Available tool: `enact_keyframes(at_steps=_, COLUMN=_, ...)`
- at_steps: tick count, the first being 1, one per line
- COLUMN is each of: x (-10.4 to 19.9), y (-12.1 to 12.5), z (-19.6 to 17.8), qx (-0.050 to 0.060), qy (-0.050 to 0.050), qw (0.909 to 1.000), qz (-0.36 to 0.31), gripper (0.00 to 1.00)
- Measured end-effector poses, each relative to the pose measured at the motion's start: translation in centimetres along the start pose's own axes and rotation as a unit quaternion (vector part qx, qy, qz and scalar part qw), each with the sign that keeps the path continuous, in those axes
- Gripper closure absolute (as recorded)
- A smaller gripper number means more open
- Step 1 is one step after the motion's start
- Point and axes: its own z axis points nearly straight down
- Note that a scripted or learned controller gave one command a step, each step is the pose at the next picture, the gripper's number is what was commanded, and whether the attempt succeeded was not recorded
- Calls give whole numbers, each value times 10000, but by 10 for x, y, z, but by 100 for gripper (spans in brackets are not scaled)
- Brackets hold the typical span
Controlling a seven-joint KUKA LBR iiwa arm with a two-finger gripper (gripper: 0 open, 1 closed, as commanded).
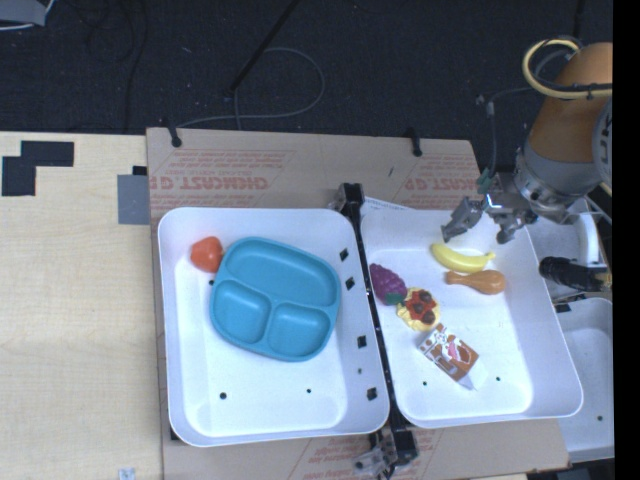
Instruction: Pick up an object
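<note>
Gripper (485, 221) hangs over the far edge of the right bin (545, 388), fingers spread apart with nothing between them. Nearest candidate, the banana (463, 258), lies just below it with the drumstick (478, 282) beyond; neither is touched. Judged at approach stage: descent, grasp and lift all remain.
</note>
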Motion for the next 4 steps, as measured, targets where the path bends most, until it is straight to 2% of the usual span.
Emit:
enact_keyframes(at_steps=2, x=-5, y=-8, z=96, qx=22, qy=5, qw=10000, qz=-1, gripper=0)
enact_keyframes(at_steps=3, x=-4, y=-4, z=120, qx=-41, qy=-12, qw=10000, qz=-11, gripper=0)
enact_keyframes(at_steps=4, x=-3, y=-7, z=113, qx=7, qy=1, qw=10000, qz=-2, gripper=100)
